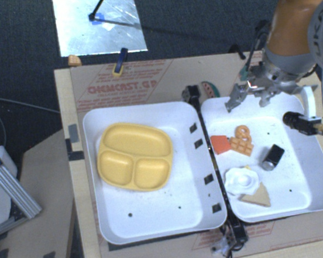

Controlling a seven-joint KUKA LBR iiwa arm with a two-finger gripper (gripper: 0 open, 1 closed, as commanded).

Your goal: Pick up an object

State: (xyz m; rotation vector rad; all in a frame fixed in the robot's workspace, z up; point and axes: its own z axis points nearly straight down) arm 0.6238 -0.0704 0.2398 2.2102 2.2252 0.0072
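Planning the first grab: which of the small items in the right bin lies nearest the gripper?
The orange waffle-shaped toy, directly below the gripper; the red piece, dark cylinder, fried-egg toy and tan wedge lie farther.

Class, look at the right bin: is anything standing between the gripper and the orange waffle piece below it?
Nothing visible does. The gripper sits over the right bin's far end, and bare white floor lies between it and the orange waffle piece.

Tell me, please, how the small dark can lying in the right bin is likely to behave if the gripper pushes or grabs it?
The can lies on its side, so a push would probably roll it across the right bin. It looks rigid and small, likely light. Its smooth round wall may slip from the fingers of the gripper unless they close squarely across it.
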